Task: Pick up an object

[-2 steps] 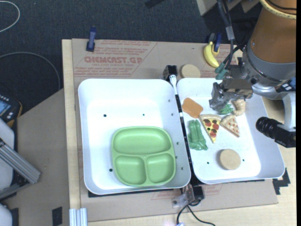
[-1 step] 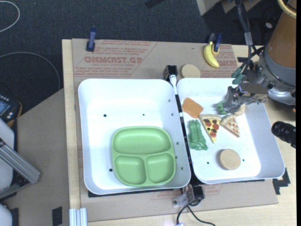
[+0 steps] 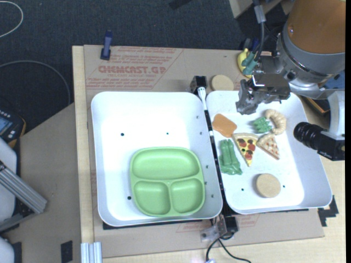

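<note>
Green divided tray (image 3: 166, 181), left bin (image 3: 109, 119), six o'clock. Right bin (image 3: 307, 190): round cracker (image 3: 268, 185), pizza slices (image 3: 247, 147), green beans (image 3: 229, 156), croissant (image 3: 276, 119), orange piece (image 3: 224, 125). Gripper (image 3: 248, 104) at twelve o'clock; jaw state cannot be told. Risk: clustered items, so a descent may nudge neighbours.

a brown bench (image 3: 137, 70) (red print at its 12 o'clock end) bears two white bins: left bin (image 3: 109, 114) at 9 o'clock, right bin (image 3: 307, 169) at 3 o'clock, sides touching.
</note>
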